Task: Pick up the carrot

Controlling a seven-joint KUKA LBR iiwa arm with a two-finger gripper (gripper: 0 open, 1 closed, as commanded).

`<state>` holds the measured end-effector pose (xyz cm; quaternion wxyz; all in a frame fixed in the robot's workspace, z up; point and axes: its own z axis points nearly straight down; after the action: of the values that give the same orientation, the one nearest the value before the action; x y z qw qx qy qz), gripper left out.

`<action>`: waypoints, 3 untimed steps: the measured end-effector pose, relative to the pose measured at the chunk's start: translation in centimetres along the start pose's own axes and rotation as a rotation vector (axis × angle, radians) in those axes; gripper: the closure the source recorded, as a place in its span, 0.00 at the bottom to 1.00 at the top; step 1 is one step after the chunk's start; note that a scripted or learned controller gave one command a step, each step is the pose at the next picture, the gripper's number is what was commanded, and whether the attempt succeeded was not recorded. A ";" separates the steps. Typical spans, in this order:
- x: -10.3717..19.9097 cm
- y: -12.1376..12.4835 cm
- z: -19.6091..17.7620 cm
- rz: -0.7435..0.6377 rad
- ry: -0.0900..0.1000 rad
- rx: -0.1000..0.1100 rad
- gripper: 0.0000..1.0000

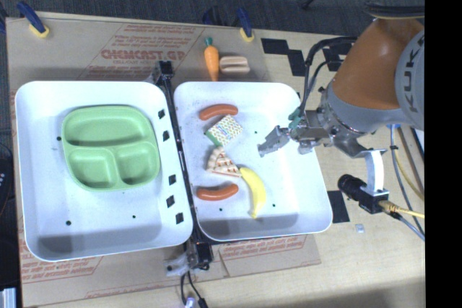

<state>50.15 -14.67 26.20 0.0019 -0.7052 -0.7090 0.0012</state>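
Observation:
The carrot (211, 60), orange with a green top, lies on the cardboard just behind the right bin's (289, 220) far rim, outside both bins. My gripper (271, 142) hangs over the right half of the right bin, well to the right of and nearer than the carrot. Its grey fingers point left with nothing between them.
In the right bin lie two sausages (218, 112) (216, 192), a patterned packet (224, 130), a waffle slice (223, 164) and a banana (253, 190). A small bun (234, 66) sits beside the carrot. The left bin holds a green divided tray (110, 146). Blue clamps (245, 24) stand at the cardboard's back edge.

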 end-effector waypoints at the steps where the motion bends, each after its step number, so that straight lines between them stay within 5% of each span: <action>1: 0.0 0.0 -2.7 0.073 -0.002 -0.001 0.00; 2: -2.1 -2.5 3.8 0.174 0.000 0.000 0.00; 3: 4.1 -2.5 2.1 0.195 -0.001 -0.001 0.00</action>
<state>47.64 -10.62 24.10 0.0013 -0.7707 -0.6372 0.0013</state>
